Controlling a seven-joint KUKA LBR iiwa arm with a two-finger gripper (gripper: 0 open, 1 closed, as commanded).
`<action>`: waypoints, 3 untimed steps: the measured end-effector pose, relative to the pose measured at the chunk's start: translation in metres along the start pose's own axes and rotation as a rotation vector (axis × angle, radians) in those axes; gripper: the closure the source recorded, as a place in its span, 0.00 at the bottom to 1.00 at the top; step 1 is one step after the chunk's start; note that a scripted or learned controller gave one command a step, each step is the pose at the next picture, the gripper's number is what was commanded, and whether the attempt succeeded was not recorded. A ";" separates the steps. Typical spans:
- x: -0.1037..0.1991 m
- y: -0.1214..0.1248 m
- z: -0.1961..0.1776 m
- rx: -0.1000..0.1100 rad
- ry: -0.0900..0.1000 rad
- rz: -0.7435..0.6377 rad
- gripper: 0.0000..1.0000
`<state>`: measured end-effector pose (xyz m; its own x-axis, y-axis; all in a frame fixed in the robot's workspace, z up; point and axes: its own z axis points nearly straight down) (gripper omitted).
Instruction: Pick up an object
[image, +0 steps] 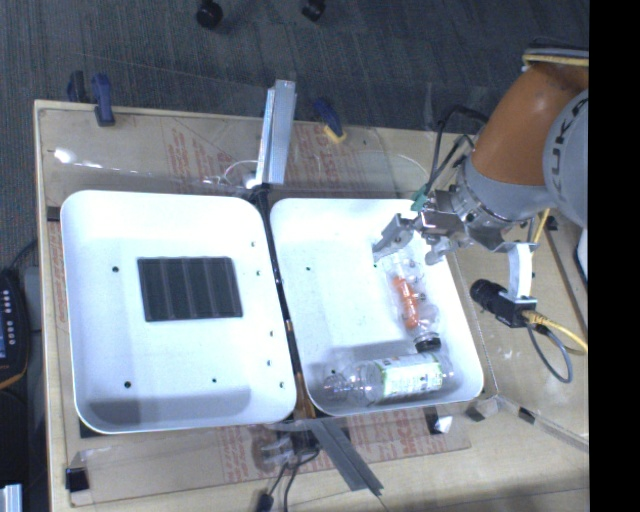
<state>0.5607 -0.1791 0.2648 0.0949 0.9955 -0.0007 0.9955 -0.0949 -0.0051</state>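
Wooden bench (90, 140) with two glossy white bins, dark ribbed panel (190, 288) in left bin (85, 230), clear bottles lying in right bin (330, 260), one bottle (390, 380) labelled, another (412, 302) with orange inside, gripper (412, 240) above, jaws spread open, nothing between them.

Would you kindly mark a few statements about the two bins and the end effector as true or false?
1. The dark ribbed panel lies in the left bin. True.
2. A clear plastic bottle lies on its side in the right bin. True.
3. The end effector hangs over the left bin. False: it is over the right bin's far right corner.
4. The bottle stands upright. False: it lies flat along the near wall.
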 end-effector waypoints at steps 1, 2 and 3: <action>-0.022 0.023 0.046 0.002 0.003 -0.130 0.00; -0.023 0.062 0.074 -0.003 0.000 -0.173 0.00; -0.029 0.011 0.124 0.000 0.001 -0.174 0.00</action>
<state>0.5680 -0.2093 0.1412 -0.0786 0.9969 0.0009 0.9969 0.0786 -0.0047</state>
